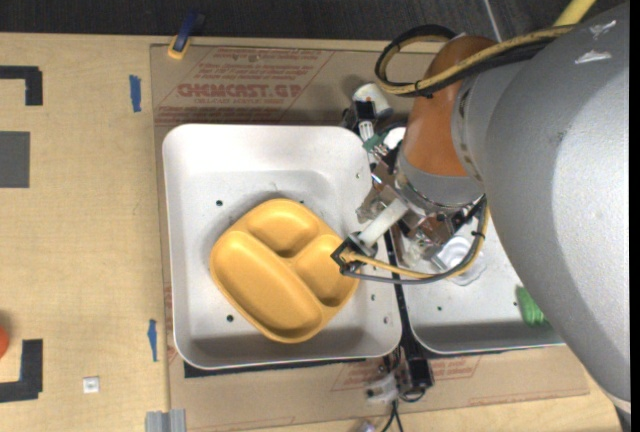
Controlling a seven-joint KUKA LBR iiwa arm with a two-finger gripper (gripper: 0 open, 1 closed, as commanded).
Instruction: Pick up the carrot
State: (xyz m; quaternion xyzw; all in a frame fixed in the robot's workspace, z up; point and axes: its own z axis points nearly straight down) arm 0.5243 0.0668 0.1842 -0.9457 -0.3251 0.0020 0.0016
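Jaws – wide or closed, I cannot tell, since the gripper (405, 225) is seen from above, over the seam where the left bin (190, 220) meets the right bin (470, 320). A yellow dish (280, 265) lies toward the left bin's front edge, just beside the gripper. At the right bin's right edge a green piece (530, 306) pokes out from under the arm (560, 170) – whether it belongs to the carrot is unclear.

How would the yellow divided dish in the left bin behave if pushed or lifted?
The yellow dish looks like stiff moulded plastic, probably light. Its glossy rounded rim may slip from a pinch. Lying broad and low in the left bin, it would likely slide rather than roll.
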